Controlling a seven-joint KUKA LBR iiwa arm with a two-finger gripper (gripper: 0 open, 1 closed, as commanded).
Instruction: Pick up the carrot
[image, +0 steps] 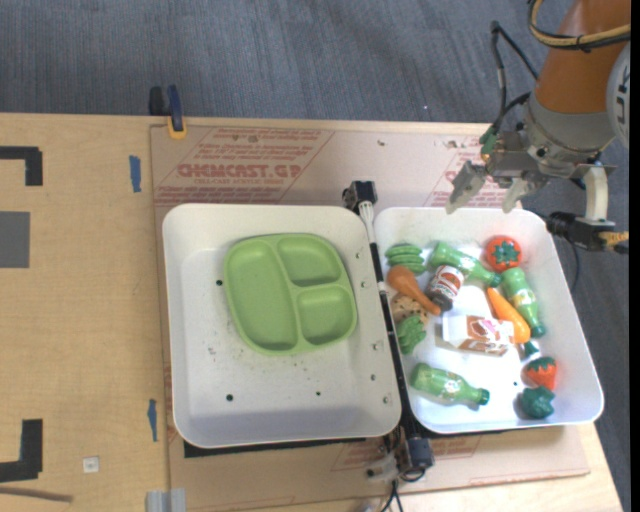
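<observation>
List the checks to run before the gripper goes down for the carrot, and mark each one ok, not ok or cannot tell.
1. Carrot located: ok. The carrot lies in the right bin, slanted, near its right side.
2. Gripper open and empty: ok. The gripper has its fingers spread with nothing between them.
3. Gripper above the carrot: not ok. It hangs over the bin's far rim, well short of the carrot.
4. Room around the carrot: not ok. The green bottle lies right alongside it and the milk carton crowds its other side.
5. Carrot top free: ok. Nothing lies across it.
6. Finger line matches the carrot's slant: cannot tell.
</observation>
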